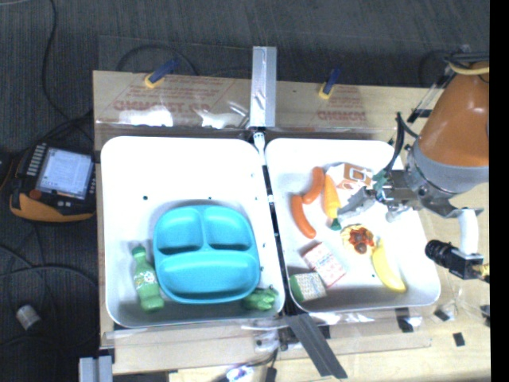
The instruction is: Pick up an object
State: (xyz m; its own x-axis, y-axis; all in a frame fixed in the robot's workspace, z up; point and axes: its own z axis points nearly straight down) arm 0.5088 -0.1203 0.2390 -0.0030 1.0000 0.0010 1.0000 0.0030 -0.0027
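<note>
My gripper [358, 201] reaches in from the right and hangs low over the middle of the right bin [334, 144]. It sits just right of a yellow corn-like piece [331, 200] and below a small white and orange carton [350, 175]. Two orange sausages [303, 216] lie left of the yellow piece. Below the gripper lies a pizza slice [360, 238], with a banana [387, 267] to its lower right. A pink box [325, 263] and a green box [306, 286] rest near the bin's front. Nothing is visibly held.
The left bin [183, 146] holds a blue divided plate [207, 251], a green bottle [145, 277] at its left and a green toy [262, 298] at its front right. A metal divider post [263, 86] stands between the bins at the back.
</note>
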